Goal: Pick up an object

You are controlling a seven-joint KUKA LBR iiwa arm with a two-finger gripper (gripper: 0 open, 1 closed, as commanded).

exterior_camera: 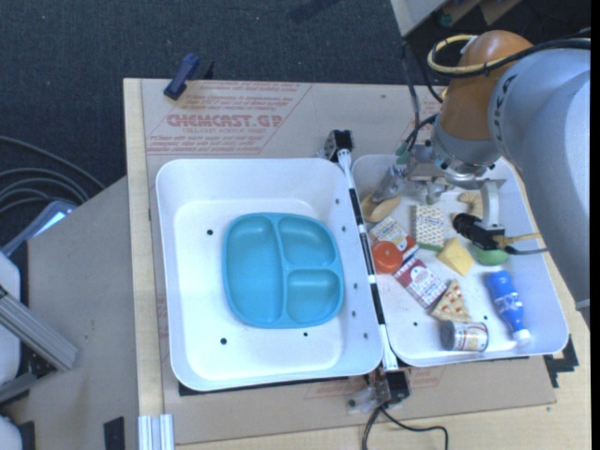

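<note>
The right bin (553, 322) holds a heap of small things. My gripper (419, 184) hangs low over its far end, just above a tan bread-like piece (382, 207) and a checkered packet (429, 225). Closer to the front lie a red round item (386, 255), a red packet (423, 282), a yellow wedge (457, 257), a blue bottle (506, 304) and a small can (467, 337). Nothing is visibly held.
The left bin (187, 336) holds a blue divided plate (281, 270). A ridge (361, 251) separates the two bins. A green item (488, 254) and a beige piece (490, 201) lie by the right bin's far side. The grey arm (553, 129) covers the right edge.
</note>
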